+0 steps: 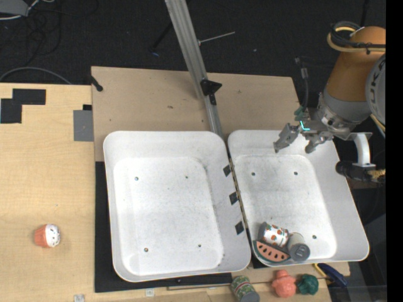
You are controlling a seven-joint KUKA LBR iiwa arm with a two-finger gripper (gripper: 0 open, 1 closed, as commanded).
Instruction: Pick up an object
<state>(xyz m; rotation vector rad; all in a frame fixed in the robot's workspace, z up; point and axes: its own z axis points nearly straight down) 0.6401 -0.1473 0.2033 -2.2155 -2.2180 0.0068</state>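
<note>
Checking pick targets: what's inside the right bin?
Right bin: a small can, a watermelon-slice toy and a grey cap, crowded in its near corner. Whatever lies beneath them is covered.

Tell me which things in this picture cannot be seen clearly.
- Claw: small in the camera view; open, nothing between its fingers.
- Pile in the right bin corner: red-white can, watermelon slice, grey cap overlap.
- Items below the bin: green one cut by the bottom edge; pink and teal shapes unclear.
</note>
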